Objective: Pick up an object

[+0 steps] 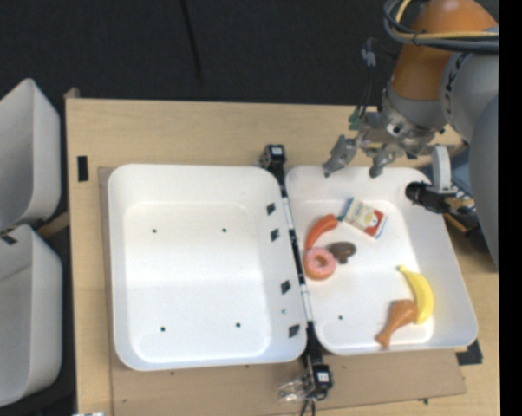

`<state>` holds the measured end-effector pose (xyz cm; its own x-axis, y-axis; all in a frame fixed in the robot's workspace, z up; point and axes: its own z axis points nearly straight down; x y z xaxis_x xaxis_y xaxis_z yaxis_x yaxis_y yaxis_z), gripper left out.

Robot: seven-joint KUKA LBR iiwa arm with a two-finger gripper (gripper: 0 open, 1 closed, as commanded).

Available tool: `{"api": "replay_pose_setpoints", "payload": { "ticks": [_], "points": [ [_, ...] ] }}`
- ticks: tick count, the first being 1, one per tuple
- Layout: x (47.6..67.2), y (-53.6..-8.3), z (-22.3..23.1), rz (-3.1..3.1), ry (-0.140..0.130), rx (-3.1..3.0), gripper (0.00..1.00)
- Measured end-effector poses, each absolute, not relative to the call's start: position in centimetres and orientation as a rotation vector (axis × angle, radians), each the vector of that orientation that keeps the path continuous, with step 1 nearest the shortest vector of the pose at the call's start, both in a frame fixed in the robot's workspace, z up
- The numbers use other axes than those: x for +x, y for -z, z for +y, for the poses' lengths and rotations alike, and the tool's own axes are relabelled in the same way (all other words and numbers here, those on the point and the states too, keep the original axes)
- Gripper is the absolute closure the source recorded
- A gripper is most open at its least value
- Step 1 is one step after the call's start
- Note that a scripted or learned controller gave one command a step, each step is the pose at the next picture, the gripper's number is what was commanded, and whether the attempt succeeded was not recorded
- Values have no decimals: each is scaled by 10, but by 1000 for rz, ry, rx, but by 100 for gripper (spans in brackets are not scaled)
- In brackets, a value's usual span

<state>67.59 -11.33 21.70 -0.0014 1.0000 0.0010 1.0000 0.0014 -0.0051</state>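
My gripper [358, 163] hangs above the far edge of the right bin [365, 328], its two grey fingers spread apart with nothing between them. Below it in that bin lie a small white, blue and red carton [365, 218], an orange-red chili-shaped piece [320, 230], a pink doughnut [320, 264], a dark brown lump [342, 251], a yellow banana [420, 294] and an orange-brown drumstick [396, 321]. The carton is the nearest item to the gripper, a little nearer the camera and slightly right of it.
The left bin [196, 263] adjoins the right one along a clipped seam [291, 258]. A black fitting [272, 155] sits at the seam's far end. The grey arm with its orange band [434, 50] rises at the upper right. White shapes [14, 232] stand off the bench's left side.
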Motion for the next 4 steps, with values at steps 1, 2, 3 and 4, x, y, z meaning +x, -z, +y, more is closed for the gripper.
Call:
{"api": "replay_pose_setpoints", "payload": {
  "ticks": [1,2,3,4],
  "points": [
    [598,-93,-133,-2212,-13,-2219,0],
    [601,-104,-132,-2213,-9,-2219,100],
    [523,-203,-88,-2224,0,-2216,100],
    [580,-345,-48,-2239,13,-2220,100]
  ]
}}
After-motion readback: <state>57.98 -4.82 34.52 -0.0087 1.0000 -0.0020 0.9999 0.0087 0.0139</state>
